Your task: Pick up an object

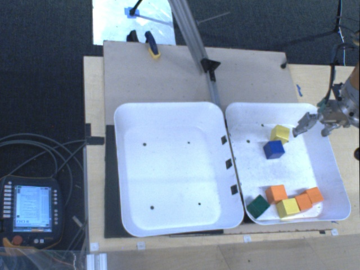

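The right bin (332,167) holds several small blocks. A yellow block (280,133) and a blue block (274,149) lie near its middle. Along its near edge sit a green block (258,206), an orange block (275,193), a second yellow block (288,207) and two more orange blocks (309,198). My gripper (315,125) hangs over the right bin's far right part, just right of the upper yellow block. Its two fingers (304,124) are spread apart with nothing between them.
The left bin (121,167) sits beside the right one, joined by black clips (229,163). A grey pole (191,30) slants across the back board. A teach pendant (31,210) with cables lies on the floor at the left.
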